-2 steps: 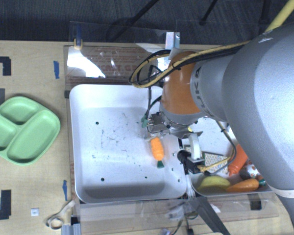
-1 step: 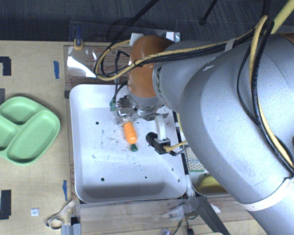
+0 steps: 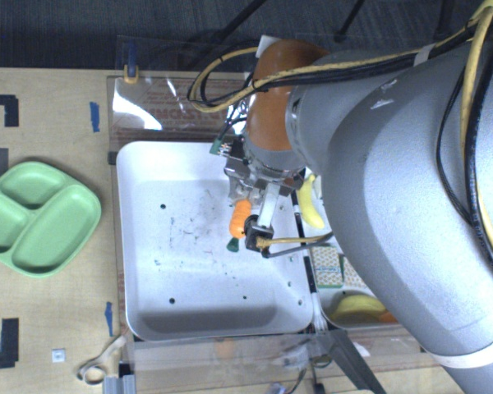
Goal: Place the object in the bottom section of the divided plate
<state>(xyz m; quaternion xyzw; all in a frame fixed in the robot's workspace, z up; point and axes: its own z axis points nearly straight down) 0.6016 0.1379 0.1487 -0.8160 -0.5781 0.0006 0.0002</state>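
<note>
A green divided plate (image 3: 76, 197) lies on the wooden bench at the far left, outside the bins; its largest section is on its lower right side. A small orange carrot (image 3: 240, 218) with a green tip sits in the left white bin (image 3: 148, 302), near that bin's right wall. My gripper (image 3: 246, 194) hangs directly over the carrot's upper end, touching or nearly touching it. The wrist hides how the carrot sits against it.
The grey arm covers most of the right bin. A yellow banana (image 3: 311, 205), a patterned packet (image 3: 329, 268) and another yellow fruit (image 3: 357, 306) show beside the arm there. A bare strip of bench separates the plate from the left bin.
</note>
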